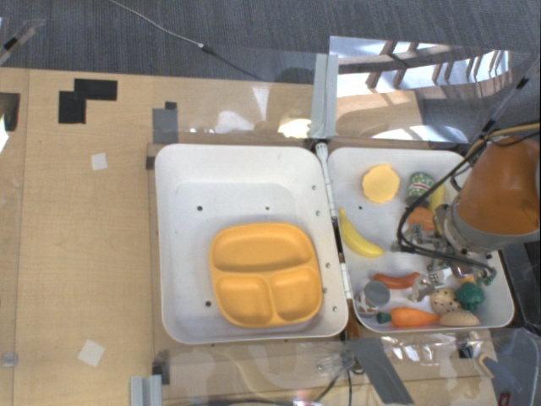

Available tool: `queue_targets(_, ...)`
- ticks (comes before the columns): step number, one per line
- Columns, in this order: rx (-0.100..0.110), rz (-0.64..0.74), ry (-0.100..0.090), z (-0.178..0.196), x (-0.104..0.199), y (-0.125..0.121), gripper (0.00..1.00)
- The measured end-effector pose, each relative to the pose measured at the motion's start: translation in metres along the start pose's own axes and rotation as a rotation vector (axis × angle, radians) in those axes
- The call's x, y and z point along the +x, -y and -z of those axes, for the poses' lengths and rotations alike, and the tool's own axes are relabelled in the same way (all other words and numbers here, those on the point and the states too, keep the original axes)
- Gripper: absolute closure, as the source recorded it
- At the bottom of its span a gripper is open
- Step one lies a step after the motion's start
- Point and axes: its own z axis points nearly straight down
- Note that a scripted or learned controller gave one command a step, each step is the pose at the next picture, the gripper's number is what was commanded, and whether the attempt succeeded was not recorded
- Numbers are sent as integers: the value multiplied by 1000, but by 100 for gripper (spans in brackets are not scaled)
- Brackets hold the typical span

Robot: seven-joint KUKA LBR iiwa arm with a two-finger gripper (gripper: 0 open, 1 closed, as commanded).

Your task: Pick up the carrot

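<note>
The carrot (414, 317), orange with a small green tip at its left end, lies flat along the near wall of the right bin (505, 304). My gripper (431, 279) hangs low over that bin's near right part, under the grey wrist and the orange band (503, 189). The gripper is just above and slightly right of the carrot, beside a speckled egg (441, 300). Nothing shows as held.
The right bin also holds a banana (359, 237), a yellow round piece (381, 183), a green can (420, 186), a red sausage (396, 280), a grey can (373, 294), a green item (471, 295) and a beige item (459, 318). The left bin (186, 193) holds a yellow divided plate (264, 271).
</note>
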Motion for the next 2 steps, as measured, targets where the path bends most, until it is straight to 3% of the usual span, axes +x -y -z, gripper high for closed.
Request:
queue_targets(1, 2, 7, 7, 12, -3, -1, 100)
queue_targets(2, 2, 133, 1, 110, -22, 25, 100)
